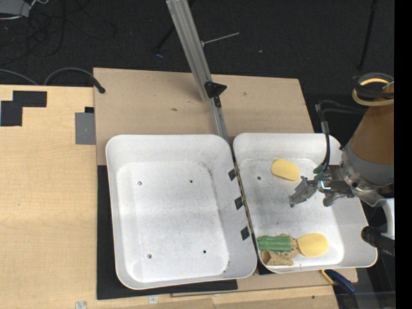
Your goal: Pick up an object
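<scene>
The gripper (pixel 308 193) hangs over the right bin (pixel 248 148), fingers spread and grasping nothing, ready to descend. The nearest target, a yellow lump (pixel 285 169), lies just far-left of it; another (pixel 313 244) sits by the near wall beside a green toy (pixel 274 243).

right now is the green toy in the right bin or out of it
In. The green toy lies on the floor of the right bin, at its near left corner, beside a tan object and a yellow object.

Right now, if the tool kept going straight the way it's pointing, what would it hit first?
The tool points left and slightly down, toward bare floor of the right bin. It would probably meet that floor first, passing below the upper yellow piece, though depth is hard to judge.
</scene>
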### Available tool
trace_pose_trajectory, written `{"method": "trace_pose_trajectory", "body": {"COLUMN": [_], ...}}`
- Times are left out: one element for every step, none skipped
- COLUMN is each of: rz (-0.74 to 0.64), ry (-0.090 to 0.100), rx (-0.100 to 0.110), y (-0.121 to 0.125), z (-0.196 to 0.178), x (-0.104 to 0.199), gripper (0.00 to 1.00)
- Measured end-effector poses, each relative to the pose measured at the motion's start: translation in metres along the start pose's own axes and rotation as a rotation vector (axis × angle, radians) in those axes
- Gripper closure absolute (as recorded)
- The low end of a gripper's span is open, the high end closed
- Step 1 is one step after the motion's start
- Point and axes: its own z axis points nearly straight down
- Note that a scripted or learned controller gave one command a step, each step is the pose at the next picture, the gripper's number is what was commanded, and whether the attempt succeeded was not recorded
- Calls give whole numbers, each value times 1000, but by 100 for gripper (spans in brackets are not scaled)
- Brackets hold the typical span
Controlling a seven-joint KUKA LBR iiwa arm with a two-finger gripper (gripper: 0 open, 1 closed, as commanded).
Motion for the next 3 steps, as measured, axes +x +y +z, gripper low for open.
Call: {"method": "trace_pose_trajectory", "body": {"rz": [4, 1, 2], "ry": [-1, 0, 1], "rx": [-5, 1, 2], "y": [1, 1, -4], "z": [-2, 61, 119], "x": [-1, -4, 6], "gripper": [0, 0, 0]}}
